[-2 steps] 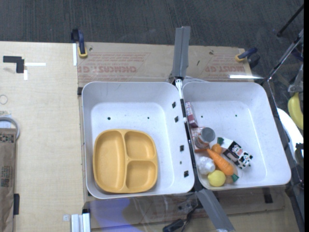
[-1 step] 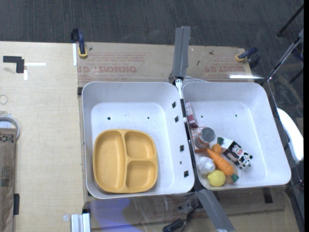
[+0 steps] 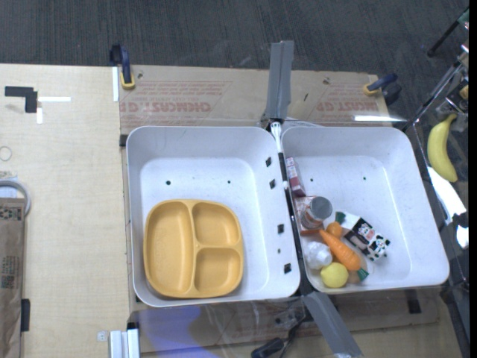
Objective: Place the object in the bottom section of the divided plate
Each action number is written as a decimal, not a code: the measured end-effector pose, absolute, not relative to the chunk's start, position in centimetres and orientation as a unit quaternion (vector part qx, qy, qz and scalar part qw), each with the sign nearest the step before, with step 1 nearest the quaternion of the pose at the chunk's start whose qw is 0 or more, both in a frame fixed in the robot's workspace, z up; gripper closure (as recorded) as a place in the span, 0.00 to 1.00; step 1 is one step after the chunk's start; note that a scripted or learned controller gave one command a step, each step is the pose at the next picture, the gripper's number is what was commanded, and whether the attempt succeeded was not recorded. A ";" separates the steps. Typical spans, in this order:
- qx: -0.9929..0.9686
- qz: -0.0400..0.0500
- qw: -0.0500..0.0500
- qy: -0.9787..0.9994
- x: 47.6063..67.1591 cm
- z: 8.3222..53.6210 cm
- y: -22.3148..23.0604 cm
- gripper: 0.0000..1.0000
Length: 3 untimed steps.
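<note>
The plate [image 3: 194, 247] is lying in the left bin [image 3: 149, 151]; toys including a carrot [image 3: 341, 249] are crowding the right bin's [image 3: 402, 155] near-left corner.

1. A robotics lab bench: two white bins [image 3: 209, 144] taped side by side on cardboard [image 3: 223, 95].
2. Clamps [image 3: 123, 69] hold the sheet; toy food [image 3: 339, 248] serves as props.

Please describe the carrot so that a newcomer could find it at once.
Look in the right-hand white bin, at the cluster of small things in its near left corner. The carrot lies slantwise there, between a white garlic bulb and a black-and-white toy cow; it alone is long, tapered and orange.
</note>
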State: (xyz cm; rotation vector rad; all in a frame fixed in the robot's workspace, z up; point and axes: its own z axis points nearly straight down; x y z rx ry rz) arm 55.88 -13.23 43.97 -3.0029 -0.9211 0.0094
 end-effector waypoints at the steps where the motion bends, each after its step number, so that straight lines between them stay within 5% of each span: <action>1: -0.992 0.003 0.001 -0.128 56.4 41.0 -19.6 1.00; 2: -0.995 0.003 0.000 -0.102 58.6 44.0 -22.2 1.00; 3: -0.995 0.002 0.000 -0.104 62.3 44.0 -16.5 1.00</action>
